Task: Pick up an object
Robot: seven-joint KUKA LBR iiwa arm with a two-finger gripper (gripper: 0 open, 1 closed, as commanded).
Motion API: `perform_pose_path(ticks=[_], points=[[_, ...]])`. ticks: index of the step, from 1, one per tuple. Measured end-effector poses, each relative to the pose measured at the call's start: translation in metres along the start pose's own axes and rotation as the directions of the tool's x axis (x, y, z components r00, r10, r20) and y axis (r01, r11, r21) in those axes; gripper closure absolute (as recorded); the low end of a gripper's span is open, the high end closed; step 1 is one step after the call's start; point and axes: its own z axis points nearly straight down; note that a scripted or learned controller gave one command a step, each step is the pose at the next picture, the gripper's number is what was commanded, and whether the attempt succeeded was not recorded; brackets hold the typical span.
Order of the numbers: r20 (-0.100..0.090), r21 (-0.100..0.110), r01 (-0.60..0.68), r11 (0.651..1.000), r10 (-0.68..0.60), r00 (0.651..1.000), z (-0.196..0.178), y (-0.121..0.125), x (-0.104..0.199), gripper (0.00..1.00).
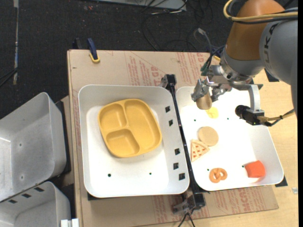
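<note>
1. The small yellow piece (212, 112) in the right bin (265, 141) is what I take as the target. It lies at the bin's far-left part, just beside and slightly below-right of the hand (204, 97) in the camera view, almost under it.
2. The move I expect turns on that offset: the hand hangs nearly over the yellow piece, so a short shift toward the near-right and a drop should reach it. I cannot make out a long axis on it; it reads as a small flat blob, partly hidden by the hand.
3. I cannot tell whether the hand is spread or pressed together; a tan rounded shape sits at its tip, and I cannot say whether that is part of the hand or something it carries.
4. Other candidates lie nearer me in the same bin: a round tan cookie (208, 135), a pizza slice toy (198, 149) touching it, a pretzel (218, 175) and an orange block (255, 169) well apart.
5. The left bin (90, 126) holds a yellow divided plate (129, 126), away from the hand.
</note>
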Motion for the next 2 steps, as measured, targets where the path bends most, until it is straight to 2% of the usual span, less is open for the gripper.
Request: perform_pose_path(ticks=[2], points=[[0.0, 0.002, 0.001, 1.0, -0.001, 1.0, 0.02, -0.043, 0.106, 1.0]])
